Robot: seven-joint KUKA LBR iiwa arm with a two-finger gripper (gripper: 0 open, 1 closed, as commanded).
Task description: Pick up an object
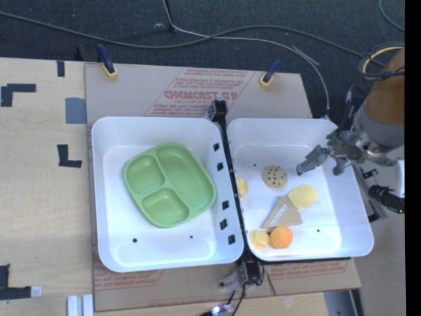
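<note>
The approach is judged to be the step in hand: the jaws (pixel 323 158) are held over the right edge of the right bin (pixel 342 242), and whether they are spread or pressed together cannot be told. Nothing is seen gripped. The candidates lie in that bin: a cookie (pixel 274 176), a pale yellow piece (pixel 302 195), a tan wedge (pixel 284 214) and an orange ball (pixel 281 237) touching its lower corner. A descent onto one item is called for next. The left bin (pixel 105 242) carries a green divided plate (pixel 170 184). Both bins rest on cardboard (pixel 197 91) clamped to the wooden desk (pixel 33 196), with dark carpet (pixel 79 12) and cables beyond.
</note>
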